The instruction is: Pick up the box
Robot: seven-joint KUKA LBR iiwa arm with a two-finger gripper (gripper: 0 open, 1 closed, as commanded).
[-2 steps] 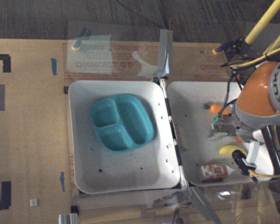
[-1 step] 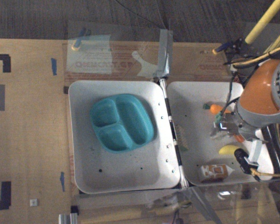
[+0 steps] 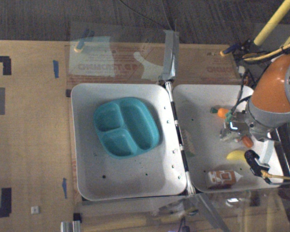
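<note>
Box (image 3: 221,178) lies flat near your right bin's (image 3: 198,129) front edge, beside a banana (image 3: 237,154). Your gripper (image 3: 234,129) hovers farther back above the bin; you cannot tell its jaw state.

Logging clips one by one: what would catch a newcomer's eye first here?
The teal divided plate in the left bin stands out first. Next, the grey and orange arm over the right bin, where a small box lies near the front edge beside a yellow piece.
</note>
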